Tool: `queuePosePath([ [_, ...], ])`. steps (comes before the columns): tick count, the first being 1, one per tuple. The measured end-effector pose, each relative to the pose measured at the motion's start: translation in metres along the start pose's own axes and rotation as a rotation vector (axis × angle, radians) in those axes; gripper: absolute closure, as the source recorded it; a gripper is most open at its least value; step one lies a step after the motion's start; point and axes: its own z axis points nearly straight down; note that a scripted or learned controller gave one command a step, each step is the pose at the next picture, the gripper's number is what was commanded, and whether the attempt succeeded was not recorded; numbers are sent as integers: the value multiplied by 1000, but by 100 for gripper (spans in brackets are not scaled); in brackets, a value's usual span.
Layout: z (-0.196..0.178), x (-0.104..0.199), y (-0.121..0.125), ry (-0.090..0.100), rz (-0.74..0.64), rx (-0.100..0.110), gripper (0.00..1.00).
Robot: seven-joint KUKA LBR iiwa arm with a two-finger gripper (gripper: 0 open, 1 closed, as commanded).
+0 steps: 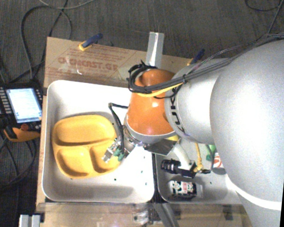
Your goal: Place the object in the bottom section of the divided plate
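A robotics lab: loose cables (47, 5) trail over grey carpet (2, 191) behind the left white bin (73, 191), and a teach pendant (19, 105) lies just left of it.

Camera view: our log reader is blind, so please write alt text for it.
A grey and orange arm reaches over the left bin, its gripper at the right edge of a yellow divided plate. The right bin holds small objects.
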Motion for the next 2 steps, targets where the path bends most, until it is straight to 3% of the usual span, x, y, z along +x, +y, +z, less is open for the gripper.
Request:
queuePosePath([
  [1, -138, 52, 58, -3, 82, -2, 100],
  [2, -138, 52, 58, -4, 82, -2, 0],
])
